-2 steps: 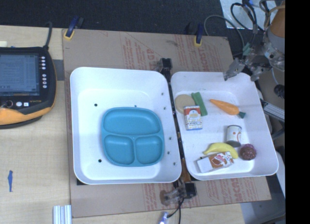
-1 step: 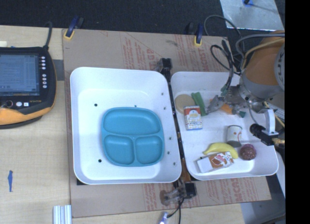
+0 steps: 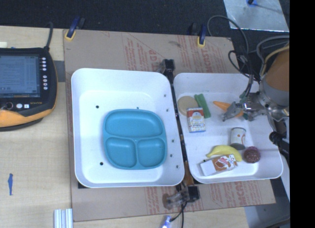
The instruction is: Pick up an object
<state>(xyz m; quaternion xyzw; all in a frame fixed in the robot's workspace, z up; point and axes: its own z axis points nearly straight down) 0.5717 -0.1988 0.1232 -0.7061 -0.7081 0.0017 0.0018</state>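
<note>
Camera view, looking down on the desk (image 3: pixel 29 173): we note two white bins side by side. The left bin (image 3: pixel 83 123) carries a blue divided plate (image 3: pixel 134 138) at its centre. The right bin (image 3: pixel 268 173) holds the candidate objects: a round tan disc (image 3: pixel 186 105) at 10 o'clock, a green stick (image 3: pixel 202 105) just beside it, a small red-and-white box (image 3: pixel 196 120) directly below those, an orange carrot-like piece (image 3: pixel 222 106) toward 12 o'clock, a small can (image 3: pixel 237 136) near centre, a banana (image 3: pixel 224 151) at 6 o'clock touching a red-and-white carton (image 3: pixel 219 165), and a dark red ball (image 3: pixel 252 154) at 5 o'clock. The arm (image 3: pixel 276 79) enters from 3 o'clock; the pincer (image 3: pixel 237 110) sits low over the bin's upper half, just beside the carrot-like piece. We see its fingers (image 3: pixel 229 114) spread apart, released, with nothing between them. A tablet-style controller (image 3: pixel 24 86) lies at the desk's 9 o'clock edge.
</note>
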